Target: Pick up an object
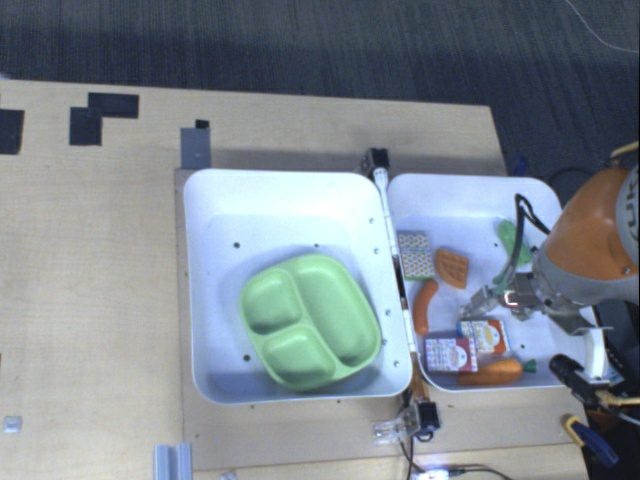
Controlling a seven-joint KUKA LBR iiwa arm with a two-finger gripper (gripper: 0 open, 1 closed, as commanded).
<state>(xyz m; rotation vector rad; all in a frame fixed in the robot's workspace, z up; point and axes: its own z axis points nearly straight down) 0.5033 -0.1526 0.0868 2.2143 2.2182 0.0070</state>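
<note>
Gripper (497, 299) hangs low over the right bin (470, 190), just above a small carton (484, 335); its opening cannot be judged, and nothing is seen held. Risk: a glancing grasp, since the carton touches a box (446, 353) and carrot (491, 372) by the near wall. A sausage (423, 308) lies alongside. The left bin (225, 208) holds a green tray (310, 319).

— What is on my surface (90, 298)?
— Two white bins side by side. In the left bin (215, 208) sits a green plate (310, 320) with three parts. Black squares (100, 116) mark the far left corner.
</note>
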